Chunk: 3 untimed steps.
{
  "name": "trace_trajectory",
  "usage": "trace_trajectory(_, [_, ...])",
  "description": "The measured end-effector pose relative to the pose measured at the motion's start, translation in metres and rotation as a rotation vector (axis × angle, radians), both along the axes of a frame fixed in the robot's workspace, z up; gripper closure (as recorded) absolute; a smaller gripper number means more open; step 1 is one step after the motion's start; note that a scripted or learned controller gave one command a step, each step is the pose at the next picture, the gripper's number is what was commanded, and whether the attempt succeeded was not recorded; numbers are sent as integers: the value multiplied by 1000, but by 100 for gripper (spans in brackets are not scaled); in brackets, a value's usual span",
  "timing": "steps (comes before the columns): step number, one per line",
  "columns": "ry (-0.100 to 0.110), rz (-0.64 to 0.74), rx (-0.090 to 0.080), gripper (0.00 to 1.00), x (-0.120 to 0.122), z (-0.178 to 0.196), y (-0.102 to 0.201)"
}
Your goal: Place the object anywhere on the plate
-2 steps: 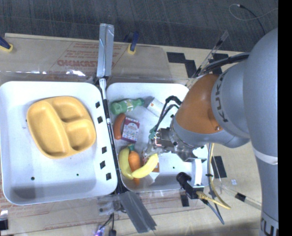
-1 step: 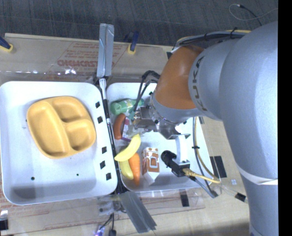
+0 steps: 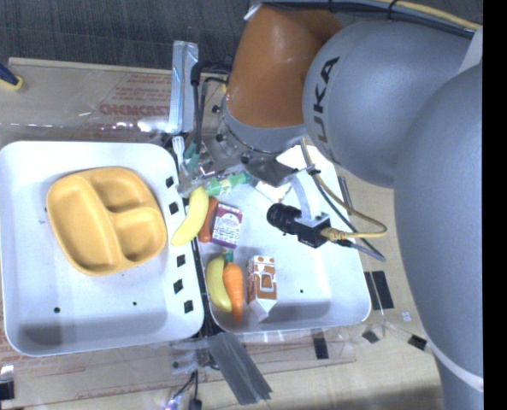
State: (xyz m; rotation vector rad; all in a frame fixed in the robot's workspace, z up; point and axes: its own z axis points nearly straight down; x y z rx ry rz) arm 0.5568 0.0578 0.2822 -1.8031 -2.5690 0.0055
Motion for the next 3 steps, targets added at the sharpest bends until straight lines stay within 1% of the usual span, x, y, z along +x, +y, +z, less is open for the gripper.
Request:
trace_trajectory(1, [6,97,0,100,25,-39,28])
trace_trajectory(2, [1,10,0,100,28,29,28])
trace_trajectory(3, [6,45,-2,100,71,-66,49])
